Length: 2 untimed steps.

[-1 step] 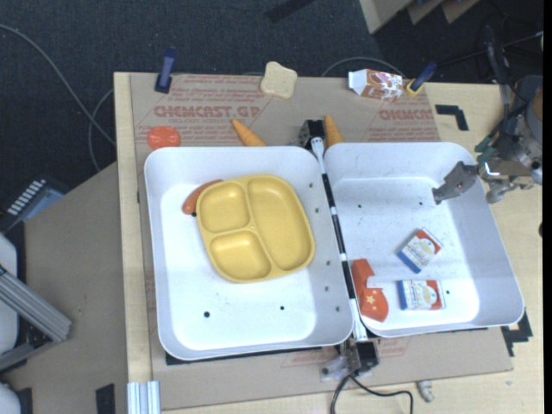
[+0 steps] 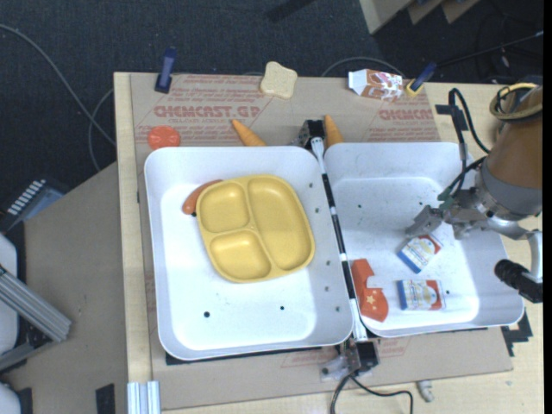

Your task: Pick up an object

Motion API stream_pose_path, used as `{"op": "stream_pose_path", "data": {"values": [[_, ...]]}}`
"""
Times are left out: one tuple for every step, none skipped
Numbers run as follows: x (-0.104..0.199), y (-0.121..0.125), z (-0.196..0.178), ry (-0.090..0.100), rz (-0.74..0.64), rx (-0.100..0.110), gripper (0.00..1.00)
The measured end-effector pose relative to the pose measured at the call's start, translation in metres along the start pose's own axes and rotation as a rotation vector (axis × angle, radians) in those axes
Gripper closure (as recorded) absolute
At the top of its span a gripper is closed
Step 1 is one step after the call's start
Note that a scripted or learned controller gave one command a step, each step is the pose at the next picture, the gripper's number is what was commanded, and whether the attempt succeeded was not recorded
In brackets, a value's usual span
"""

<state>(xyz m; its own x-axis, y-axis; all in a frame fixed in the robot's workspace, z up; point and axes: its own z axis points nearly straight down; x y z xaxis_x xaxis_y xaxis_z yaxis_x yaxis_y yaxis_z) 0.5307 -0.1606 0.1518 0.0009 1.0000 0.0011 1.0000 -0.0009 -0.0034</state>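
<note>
Grey claw: the gripper [image 2: 429,222] is seen at the right of the frame, low over the right bin [image 2: 379,158]; whether it is wide or narrow cannot be told, and nothing is seen held in it.
Arm: the arm [image 2: 516,166] is reached in from the right edge, with the orange band above the wrist.
Nearest object: a small white and blue packet [image 2: 420,253] is lying tilted just below the claw, very near to it; touching cannot be confirmed. It is judged to be the thing aimed at, because the claw is set directly above it.
Other things in the right bin: a second white and blue packet [image 2: 420,294] is lying flat at the lower right, and a red packet [image 2: 369,290] is leaned against the left wall. Three objects are counted in this bin.
Left bin: one yellow divided plate [image 2: 254,227] with three compartments is placed in the left bin [image 2: 172,291], and one orange-red piece [image 2: 190,199] is partly hidden under its upper left edge.
Bench around: small items are scattered along the top, probably thrown out of the bins.
Task state: the pick is judged as not yet done, since all objects are resting on the bin floors.
</note>
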Motion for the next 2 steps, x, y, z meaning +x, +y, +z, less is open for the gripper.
{"op": "stream_pose_path", "data": {"values": [[0.022,-0.002,0.045,0.000,-0.001,-0.001,0.00],[0.063,0.005,0.062,-0.009,0.002,-0.017,0.00]]}}
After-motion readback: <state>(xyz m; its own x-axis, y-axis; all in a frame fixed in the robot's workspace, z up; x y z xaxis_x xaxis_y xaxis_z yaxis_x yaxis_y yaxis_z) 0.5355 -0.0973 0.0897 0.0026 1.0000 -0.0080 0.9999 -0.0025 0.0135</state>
